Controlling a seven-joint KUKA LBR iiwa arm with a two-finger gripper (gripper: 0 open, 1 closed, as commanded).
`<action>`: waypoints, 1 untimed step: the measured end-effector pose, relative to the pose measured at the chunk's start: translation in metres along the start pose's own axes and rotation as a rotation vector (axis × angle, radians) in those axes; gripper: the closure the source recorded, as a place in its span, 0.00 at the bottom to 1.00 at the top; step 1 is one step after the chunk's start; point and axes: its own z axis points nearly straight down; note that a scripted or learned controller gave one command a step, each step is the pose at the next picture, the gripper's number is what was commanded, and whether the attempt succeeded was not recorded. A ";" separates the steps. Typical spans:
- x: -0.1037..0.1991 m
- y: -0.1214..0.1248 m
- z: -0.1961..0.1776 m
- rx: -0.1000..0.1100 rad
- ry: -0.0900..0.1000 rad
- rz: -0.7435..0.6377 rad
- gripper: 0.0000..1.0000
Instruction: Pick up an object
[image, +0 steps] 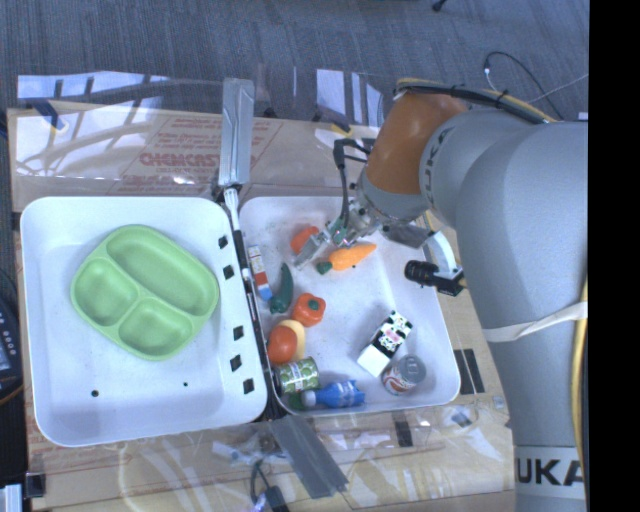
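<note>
My gripper (332, 240) is low in the far part of the right bin (435, 330). It sits between an orange carrot (352, 257), just to its right and nearer the front, and a red-orange toy (303, 238) at its left. It looks to be touching or almost touching both, and part of each is hidden under it. I see nothing lifted off the bin floor.
Also in the right bin are a dark green vegetable (284, 288), a tomato (309, 309), a peach-like fruit (286, 342), a green can (297, 376), a blue bottle (336, 395), a cow-patterned box (385, 343) and a grey-red can (404, 375). A green divided plate (145, 290) lies in the left bin (50, 400).
</note>
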 end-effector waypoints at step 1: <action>0.000 0.000 0.000 0.000 0.000 0.000 0.00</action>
